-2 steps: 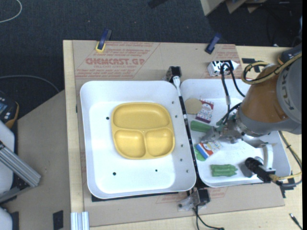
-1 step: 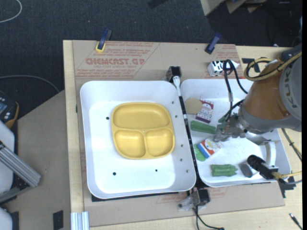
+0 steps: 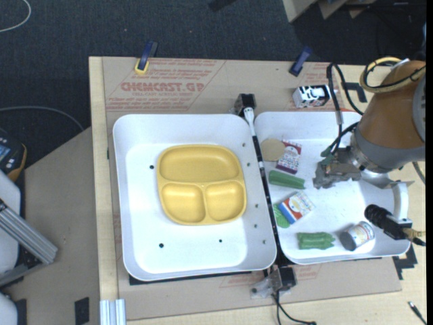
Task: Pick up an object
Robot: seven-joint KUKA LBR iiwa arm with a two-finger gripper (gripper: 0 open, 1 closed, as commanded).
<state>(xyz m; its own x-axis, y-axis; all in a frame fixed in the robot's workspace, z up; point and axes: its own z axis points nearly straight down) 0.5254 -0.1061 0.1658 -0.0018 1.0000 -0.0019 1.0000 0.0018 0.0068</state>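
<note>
the pincer (image 3: 326, 176) hangs low over the right bin (image 3: 352, 249); whether it is open or closed cannot be told. just to its left lie a green stick (image 3: 287, 180) and a red-and-white packet (image 3: 289, 157). below it sit a colourful pouch (image 3: 293, 208), a green bottle (image 3: 315, 240) and a small can (image 3: 358, 235). far left, a yellow divided tray (image 3: 201, 183) fills the left bin (image 3: 135, 202).

Dark grey carpet floor (image 3: 101, 19), white cable loop (image 3: 15, 12) top left. Cardboard-topped desk (image 3: 183, 83), blue clamps (image 3: 145, 56) at back edge. Even light.
</note>
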